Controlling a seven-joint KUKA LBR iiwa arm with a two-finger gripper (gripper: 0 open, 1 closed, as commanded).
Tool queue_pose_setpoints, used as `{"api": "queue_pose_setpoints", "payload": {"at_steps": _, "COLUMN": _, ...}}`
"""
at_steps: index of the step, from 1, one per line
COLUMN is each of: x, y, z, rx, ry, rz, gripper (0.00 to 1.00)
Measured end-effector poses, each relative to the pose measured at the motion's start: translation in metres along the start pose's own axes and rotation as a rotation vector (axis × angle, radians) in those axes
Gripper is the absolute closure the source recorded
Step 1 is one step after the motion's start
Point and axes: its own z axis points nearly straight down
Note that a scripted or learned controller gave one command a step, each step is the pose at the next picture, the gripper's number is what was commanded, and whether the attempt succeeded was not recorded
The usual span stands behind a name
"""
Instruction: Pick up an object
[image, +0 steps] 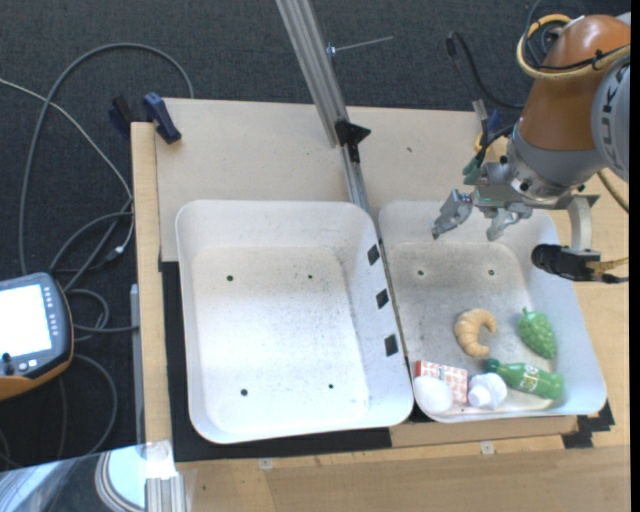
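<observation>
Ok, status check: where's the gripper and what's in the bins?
Gripper open, holding nothing, over far end of right white bin. Tan croissant, green grape bunch, green bottle, red-white carton at near end. Path unobstructed.

White bins, pale wood and black floor, with small spots of colour at the lower right of the frame.

Both bins, left (270, 320) and right (450, 265), are white, peppered with fine dark specks and a few black dots. The bench (250, 150) is pale tan wood over black carpet (60, 150). In the right bin lie a golden-tan croissant (476, 331), a green bunch of grapes (537, 333), a green bottle (520, 380) with a white cap, and a red-and-white carton (440, 378). At upper right the arm (575, 75) shows an orange band above grey, and the gripper (473, 222) is silver-grey metal. A blue clamp (162, 116) sits at upper left.
</observation>
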Motion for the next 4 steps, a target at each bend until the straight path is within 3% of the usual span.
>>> {"api": "queue_pose_setpoints", "payload": {"at_steps": 1, "x": 0.0, "y": 0.0, "z": 0.0, "rx": -0.001, "ry": 0.0, "rz": 0.001, "gripper": 0.0}}
{"api": "queue_pose_setpoints", "payload": {"at_steps": 3, "x": 0.014, "y": -0.003, "z": 0.113, "rx": 0.006, "ry": 0.001, "rz": 0.001, "gripper": 0.0}}
{"api": "queue_pose_setpoints", "payload": {"at_steps": 4, "x": 0.014, "y": -0.003, "z": 0.134, "rx": 0.003, "ry": 0.0, "rz": 0.002, "gripper": 0.0}}
